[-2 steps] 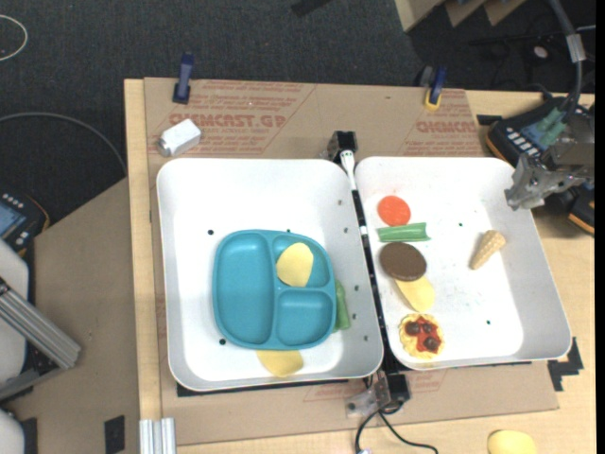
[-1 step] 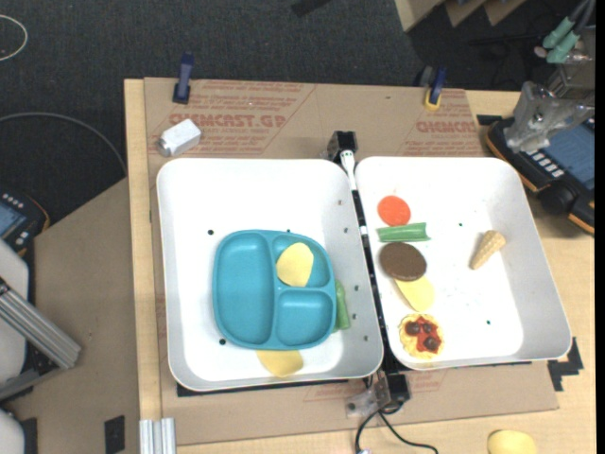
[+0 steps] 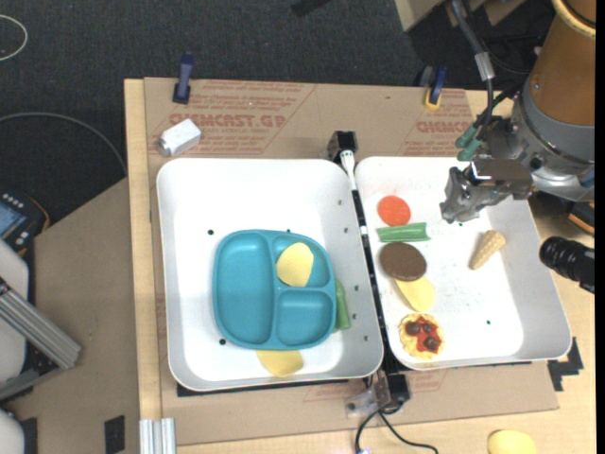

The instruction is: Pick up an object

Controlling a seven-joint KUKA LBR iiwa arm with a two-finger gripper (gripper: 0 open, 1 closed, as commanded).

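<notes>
My gripper (image 3: 458, 211) hangs over the upper middle of the right bin (image 3: 529, 329), with nothing visibly between its fingers. Left of it lies a red round piece (image 3: 394, 208) above a green strip (image 3: 403, 233). Lower down sit a brown disc (image 3: 404, 260), a yellow piece (image 3: 417, 294) and a small pizza (image 3: 421, 335). A tan cone (image 3: 488, 249) lies just below and right of the gripper.
The left bin (image 3: 180, 253) holds a teal divided tray (image 3: 248, 291) with a yellow piece (image 3: 295, 265) in it, another yellow piece (image 3: 280, 360) below it and a green strip (image 3: 341, 306) at its right edge. A black divider clip (image 3: 343, 146) sits between the bins.
</notes>
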